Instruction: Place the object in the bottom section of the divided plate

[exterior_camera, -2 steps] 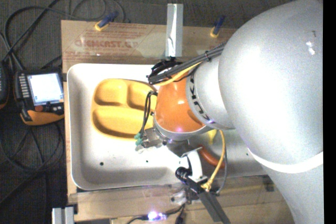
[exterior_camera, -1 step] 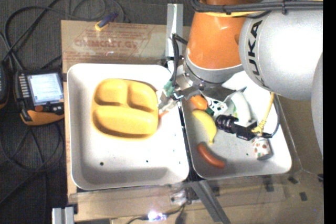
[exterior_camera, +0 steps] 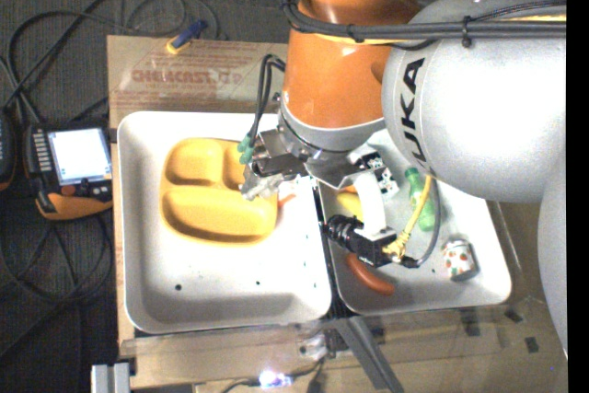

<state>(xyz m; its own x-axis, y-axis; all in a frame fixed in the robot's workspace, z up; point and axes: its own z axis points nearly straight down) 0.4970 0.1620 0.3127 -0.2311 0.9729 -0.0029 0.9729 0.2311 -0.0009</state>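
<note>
We see the divided plate (exterior_camera: 217, 198), yellow with rounded corners, lying in the left bin (exterior_camera: 147, 281); its bottom section, the long one nearest the camera, has nothing in it. The end effector (exterior_camera: 262, 182) hangs over the plate's right edge, and we cannot tell what it grips, if anything, or how it stands. The arm (exterior_camera: 442, 97) covers much of the right bin (exterior_camera: 488, 285), where we make out a reddish sausage-shaped thing (exterior_camera: 371, 277), a small white cube with coloured spots (exterior_camera: 458, 259) and a green and yellow stick (exterior_camera: 422, 200)
</note>
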